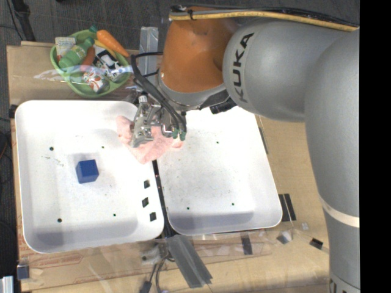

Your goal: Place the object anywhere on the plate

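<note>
A small blue cube (87, 170) lies on the floor of the left bin (36, 224), left of its middle. A pink plate (148, 148) rests at the back right of that bin, against the divide between the two bins, and the arm partly covers it. My gripper (157, 129) hangs over the plate's back part, under the orange wrist band. It is well to the right of the cube and behind it, and nothing of the cube is near it.
A green bowl (91, 89) of toy food stands behind the left bin. The right bin (244, 218) sits beside the left one. The big grey arm covers the right side of the bench.
</note>
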Tool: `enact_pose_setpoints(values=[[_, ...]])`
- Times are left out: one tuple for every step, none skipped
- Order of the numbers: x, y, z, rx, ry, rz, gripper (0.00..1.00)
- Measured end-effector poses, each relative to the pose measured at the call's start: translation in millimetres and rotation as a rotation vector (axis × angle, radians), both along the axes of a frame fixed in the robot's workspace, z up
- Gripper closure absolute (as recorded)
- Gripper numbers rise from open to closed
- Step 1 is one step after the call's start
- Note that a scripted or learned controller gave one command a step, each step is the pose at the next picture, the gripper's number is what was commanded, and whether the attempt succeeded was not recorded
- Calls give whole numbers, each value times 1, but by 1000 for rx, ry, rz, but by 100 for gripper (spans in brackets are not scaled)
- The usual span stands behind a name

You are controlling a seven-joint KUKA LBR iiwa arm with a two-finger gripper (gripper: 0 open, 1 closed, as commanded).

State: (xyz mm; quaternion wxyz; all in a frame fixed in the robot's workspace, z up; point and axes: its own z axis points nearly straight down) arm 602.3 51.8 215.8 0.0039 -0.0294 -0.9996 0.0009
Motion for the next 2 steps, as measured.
enact_pose_setpoints(values=[[-22, 45, 6, 0, 0, 66, 100], [-22, 45, 6, 0, -1, 66, 0]])
